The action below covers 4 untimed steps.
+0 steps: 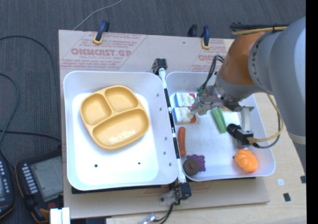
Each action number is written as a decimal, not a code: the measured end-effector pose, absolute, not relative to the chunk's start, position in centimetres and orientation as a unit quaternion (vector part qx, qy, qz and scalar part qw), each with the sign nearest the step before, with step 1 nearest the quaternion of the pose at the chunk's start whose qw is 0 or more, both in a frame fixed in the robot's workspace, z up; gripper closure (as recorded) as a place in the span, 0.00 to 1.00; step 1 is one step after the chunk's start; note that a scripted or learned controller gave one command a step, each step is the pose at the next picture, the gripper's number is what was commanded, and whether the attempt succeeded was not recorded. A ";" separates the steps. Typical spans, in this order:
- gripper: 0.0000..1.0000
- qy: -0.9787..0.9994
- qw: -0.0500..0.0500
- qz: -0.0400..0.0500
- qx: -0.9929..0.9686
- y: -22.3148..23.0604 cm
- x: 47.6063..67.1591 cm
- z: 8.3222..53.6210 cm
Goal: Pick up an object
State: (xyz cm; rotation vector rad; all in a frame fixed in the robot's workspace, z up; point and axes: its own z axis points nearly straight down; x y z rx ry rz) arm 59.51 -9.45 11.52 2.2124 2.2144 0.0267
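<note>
The pincer (204, 105) hovers beside the small carton (183, 114), which lies just to its left; its spread I cannot tell.

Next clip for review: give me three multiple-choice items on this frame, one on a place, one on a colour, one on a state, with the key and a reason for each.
1. Where does the divided plate lie?
A. left bin
B. right bin
C. on the bare bench

2. What colour is the toy in the right bin's near right corner?
A. blue
B. orange
C. white

3. How does the hot dog lie?
A. standing on end
B. on the plate
C. flat, beside the divider between the bins

Key: 1 A, the plate rests on the left bin's floor. 2 B, that toy is orange. 3 C, it lies flat along the right bin's left wall, below the small cartons; the gripper is by those cartons.
</note>
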 end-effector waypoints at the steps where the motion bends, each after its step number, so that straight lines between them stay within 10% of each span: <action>1: 0.00 0.707 0.005 0.008 0.707 -9.4 59.5 11.5; 2: 0.00 0.708 0.002 0.005 0.706 -10.4 62.8 9.2; 3: 1.00 0.708 0.008 0.006 0.706 -10.5 63.0 10.5; 4: 0.00 0.708 0.009 0.006 0.706 -10.6 63.0 10.5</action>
